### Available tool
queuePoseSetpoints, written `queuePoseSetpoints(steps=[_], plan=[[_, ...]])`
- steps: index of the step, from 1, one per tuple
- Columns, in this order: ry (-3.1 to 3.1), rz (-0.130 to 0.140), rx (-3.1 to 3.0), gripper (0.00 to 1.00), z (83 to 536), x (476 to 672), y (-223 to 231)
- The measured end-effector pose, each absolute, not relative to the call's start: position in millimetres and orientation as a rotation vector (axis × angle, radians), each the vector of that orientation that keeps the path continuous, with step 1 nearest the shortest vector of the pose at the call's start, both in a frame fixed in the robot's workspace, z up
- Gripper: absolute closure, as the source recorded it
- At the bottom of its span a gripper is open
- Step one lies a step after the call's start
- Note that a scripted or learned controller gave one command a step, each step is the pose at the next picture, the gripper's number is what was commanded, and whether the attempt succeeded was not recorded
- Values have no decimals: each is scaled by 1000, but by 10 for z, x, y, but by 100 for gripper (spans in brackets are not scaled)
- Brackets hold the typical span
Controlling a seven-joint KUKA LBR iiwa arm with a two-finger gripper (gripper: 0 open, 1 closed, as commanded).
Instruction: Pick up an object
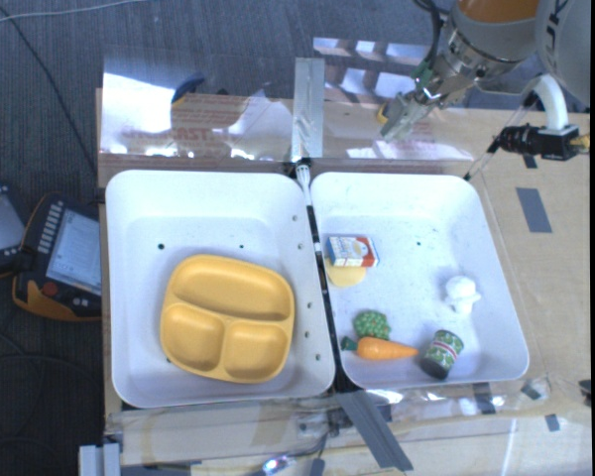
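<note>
Carrot [385, 348], well below claw [401, 119]: rigid, light, prob. slick; grab mid-body. Claw state: can't tell.

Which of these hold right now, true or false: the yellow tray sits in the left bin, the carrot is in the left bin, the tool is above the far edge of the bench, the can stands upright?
1. The yellow tray sits in the left bin. True.
2. The carrot is in the left bin. False: it lies in the right bin, beside the broccoli.
3. The tool is above the bench's far edge. True.
4. The can stands upright. False: it lies tilted on its side.
</note>
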State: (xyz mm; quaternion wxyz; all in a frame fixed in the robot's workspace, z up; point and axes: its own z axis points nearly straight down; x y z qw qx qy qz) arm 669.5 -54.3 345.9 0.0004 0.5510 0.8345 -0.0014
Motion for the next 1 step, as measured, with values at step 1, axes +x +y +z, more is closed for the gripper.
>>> queuePoseSetpoints(steps=[1], plan=[[2611, -6, 1754, 100, 2495, 6683, 121]])
